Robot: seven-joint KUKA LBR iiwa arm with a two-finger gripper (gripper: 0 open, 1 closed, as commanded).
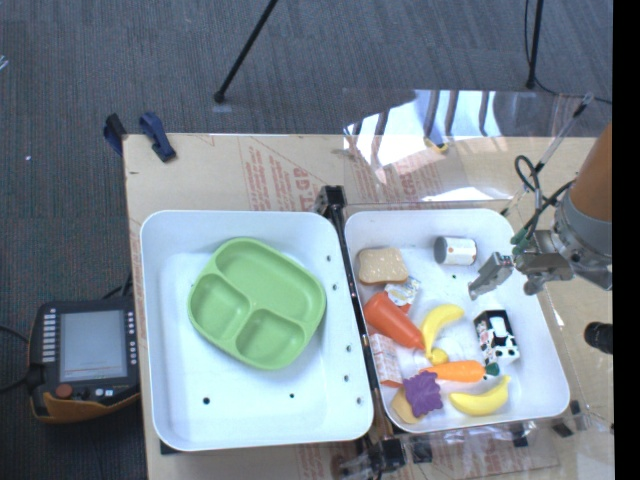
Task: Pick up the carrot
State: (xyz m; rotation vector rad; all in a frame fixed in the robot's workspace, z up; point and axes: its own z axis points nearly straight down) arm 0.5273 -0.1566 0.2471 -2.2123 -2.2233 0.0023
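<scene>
The smooth, tapered orange carrot (393, 321) lies in the right bin (552, 363), left of and below the gripper (508, 273). The claw's metal fingers hang spread apart, holding nothing.

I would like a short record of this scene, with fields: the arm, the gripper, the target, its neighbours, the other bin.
arm: enters from the right, over the right bin
gripper: gripper is above the right bin's upper right part, nothing visible between its fingers
target: carrot lies at the bin's left side, apart from the gripper
neighbours: bread slice above it, banana to its right, purple grapes below
second orange item: near the grapes
other bin: left bin holds a green divided plate
</scene>
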